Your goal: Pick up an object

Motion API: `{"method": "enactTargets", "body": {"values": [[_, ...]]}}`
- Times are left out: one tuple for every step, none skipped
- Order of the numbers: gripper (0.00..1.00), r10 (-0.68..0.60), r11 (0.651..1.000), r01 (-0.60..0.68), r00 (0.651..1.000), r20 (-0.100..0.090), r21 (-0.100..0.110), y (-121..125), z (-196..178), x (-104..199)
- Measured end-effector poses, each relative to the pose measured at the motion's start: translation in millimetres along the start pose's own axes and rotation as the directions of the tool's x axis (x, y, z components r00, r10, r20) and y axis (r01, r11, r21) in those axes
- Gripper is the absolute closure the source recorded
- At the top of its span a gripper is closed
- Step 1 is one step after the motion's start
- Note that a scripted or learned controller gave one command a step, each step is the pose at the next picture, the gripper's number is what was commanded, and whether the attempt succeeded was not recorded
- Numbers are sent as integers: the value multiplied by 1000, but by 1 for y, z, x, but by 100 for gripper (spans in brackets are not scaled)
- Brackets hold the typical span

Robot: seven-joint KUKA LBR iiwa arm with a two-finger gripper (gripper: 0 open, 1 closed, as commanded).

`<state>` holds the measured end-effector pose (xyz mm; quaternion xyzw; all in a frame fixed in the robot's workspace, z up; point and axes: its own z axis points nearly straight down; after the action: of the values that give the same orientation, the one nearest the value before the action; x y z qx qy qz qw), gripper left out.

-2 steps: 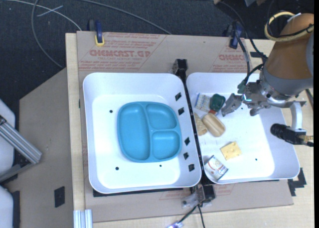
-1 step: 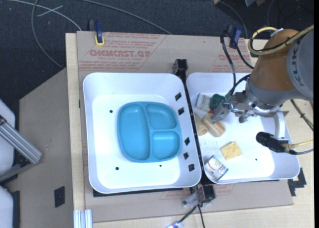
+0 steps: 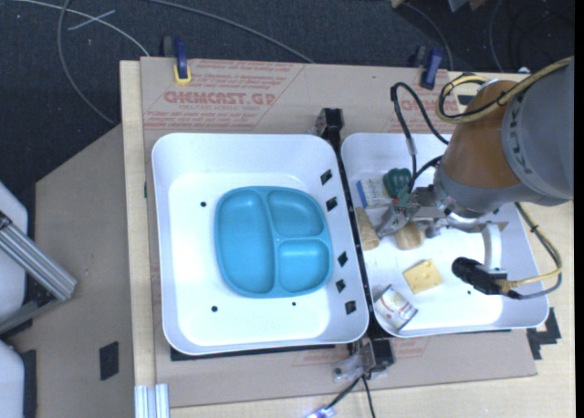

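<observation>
You have the gripper (image 3: pixel 399 218) down in the right bin (image 3: pixel 461 311), over its left half, with the arm (image 3: pixel 538 133) reaching in from the right. From this slant you cannot tell whether the gripper is open or closed, nor whether it holds anything.

The closest thing to it is a tan lump (image 3: pixel 408 238), which lies just beside the gripper on the side nearer the front of the bin. You cannot tell whether the two touch.

To the gripper's left, a second tan piece (image 3: pixel 368 229) sits against the bin's left wall. A white-and-blue packet (image 3: pixel 368 193) lies just behind that piece, also along the wall.

A green thing (image 3: pixel 397 181) lies just beyond the gripper, toward the back of the bin. It is partly crossed by a black cable, so its shape is unclear.

Nearer the front, a yellow block (image 3: pixel 422 275) lies flat, near the lump but apart from the gripper. A crumpled wrapper (image 3: pixel 394 307) rests in the front left corner, well apart from the gripper.

In the left bin (image 3: pixel 182 224), a blue plate (image 3: pixel 274 241) with three compartments lies in the middle, well apart from the gripper.
</observation>
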<state>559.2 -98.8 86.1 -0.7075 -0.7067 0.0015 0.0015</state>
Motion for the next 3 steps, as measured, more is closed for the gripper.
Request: {"method": "enactTargets", "body": {"values": [[100, 0, 1000, 0, 1000, -2, -4, 1, -14, 1], [100, 0, 1000, 0, 1000, 1, -10, -2, -69, -9], [100, -1, 1000, 1, 1000, 1, -10, 2, -115, -15]]}}
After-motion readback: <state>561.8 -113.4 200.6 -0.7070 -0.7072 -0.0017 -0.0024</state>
